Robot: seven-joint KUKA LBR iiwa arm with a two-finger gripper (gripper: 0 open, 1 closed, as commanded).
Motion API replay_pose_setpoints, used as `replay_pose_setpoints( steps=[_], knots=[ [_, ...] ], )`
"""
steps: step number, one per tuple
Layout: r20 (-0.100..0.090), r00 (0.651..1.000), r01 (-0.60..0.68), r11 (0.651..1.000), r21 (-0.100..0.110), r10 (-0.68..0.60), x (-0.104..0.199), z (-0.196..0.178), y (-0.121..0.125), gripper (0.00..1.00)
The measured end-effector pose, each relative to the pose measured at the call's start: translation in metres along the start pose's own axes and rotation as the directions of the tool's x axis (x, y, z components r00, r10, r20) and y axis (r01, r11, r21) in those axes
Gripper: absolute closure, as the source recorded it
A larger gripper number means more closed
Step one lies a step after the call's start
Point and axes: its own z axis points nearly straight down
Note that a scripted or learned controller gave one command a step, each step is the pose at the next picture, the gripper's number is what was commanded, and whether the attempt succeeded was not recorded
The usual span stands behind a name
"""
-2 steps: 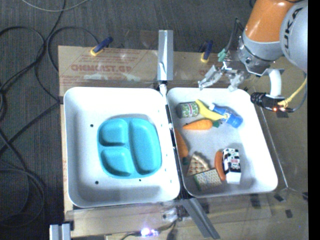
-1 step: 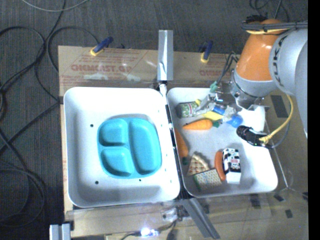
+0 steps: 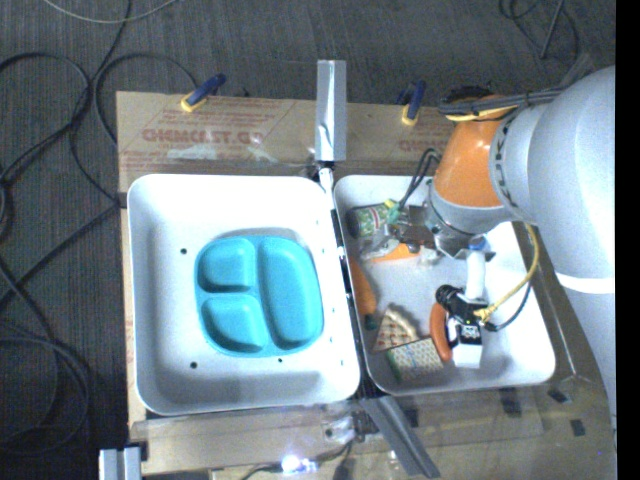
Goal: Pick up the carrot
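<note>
Positioned over the far part of the right bin [image 3: 535, 363], the pincer [image 3: 407, 238] is carried by the grey arm, whose orange band [image 3: 470, 168] is seen just to its right in the picture. Whether the pincer is wide or narrow cannot be told, since its tip is hidden by the wrist, and nothing can be made out in its grasp. A small orange piece [image 3: 400, 254] is seen directly at the pincer, partly covered by it; what it is cannot be told. The carrot [image 3: 362, 290] is found below and to the left of the pincer, near but apart from it, laid lengthwise along the right bin's left wall. Just left of the pincer a greenish can [image 3: 371, 218] is seen lying on its side. Below the pincer, toward the near wall, a pale wedge [image 3: 398, 323] and a checkered block [image 3: 415, 356] are set close together, with a red-orange curved thing [image 3: 437, 330] just to their right. Well to the left of the pincer, a blue divided tray [image 3: 262, 293] is held in the left bin [image 3: 160, 368].
</note>
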Motion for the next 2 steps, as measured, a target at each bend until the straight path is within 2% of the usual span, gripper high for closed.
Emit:
replay_pose_setpoints(
  steps=[1,2],
  knots=[
    [-0.004,1.0,0.001,1.0,0.007,-0.001,0.002,-0.006,-0.001,1.0],
    [0.002,0.994,-0.112,0.994,0.001,0.112,0.028,-0.089,-0.05,1.0]
  ],
)
